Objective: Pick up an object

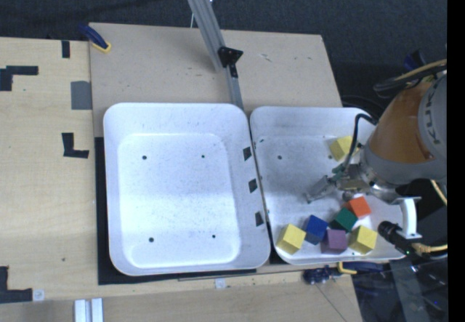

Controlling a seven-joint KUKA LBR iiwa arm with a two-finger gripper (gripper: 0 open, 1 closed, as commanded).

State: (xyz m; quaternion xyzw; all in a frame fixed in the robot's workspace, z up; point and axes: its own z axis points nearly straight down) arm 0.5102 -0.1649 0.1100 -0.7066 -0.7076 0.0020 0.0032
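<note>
The gripper (318, 192) is low over the floor of the right bin (290, 139), its two grey fingers (314, 189) pointing left and slightly spread, with nothing between them. The arm (407, 131) comes in from the right, its orange band over the bin's right edge.

The blocks are all in this bin. Just right of the gripper lies an orange block (360, 206), touching a green block (346, 219) below it. Along the near wall is a row: a yellow block (292, 238) at the left, a blue block (315, 229), a purple block (336, 240) and another yellow block (365, 239) at the right. A third yellow block (341, 147) sits farther back, beside the arm's wrist.

The left bin (116, 168) touches the right one along their shared edge; its floor shows only dark specks. Both bins rest on a wooden bench (160, 59).
</note>
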